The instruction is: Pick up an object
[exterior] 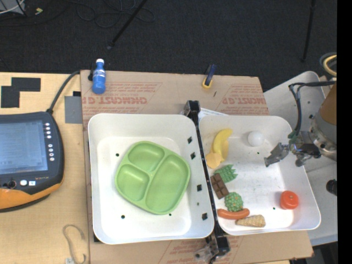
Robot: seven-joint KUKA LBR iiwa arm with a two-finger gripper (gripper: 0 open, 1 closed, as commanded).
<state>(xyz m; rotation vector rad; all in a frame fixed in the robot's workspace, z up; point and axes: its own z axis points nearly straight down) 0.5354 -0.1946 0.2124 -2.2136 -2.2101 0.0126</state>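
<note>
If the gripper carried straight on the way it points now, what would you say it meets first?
The gripper points left across the right bin. The first thing in that line looks like the banana, with the white ball just above the path; depth is unclear, so it may pass over them.

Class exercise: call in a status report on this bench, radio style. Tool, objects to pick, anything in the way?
Tool over right bin, holding nothing. Banana, white ball, tomato lying loose. Green plate in left bin. Nothing in the way.

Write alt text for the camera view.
The end effector hovers over the right bin of toy food: banana, white ball, tomato, broccoli. The left bin holds a green divided plate.
</note>
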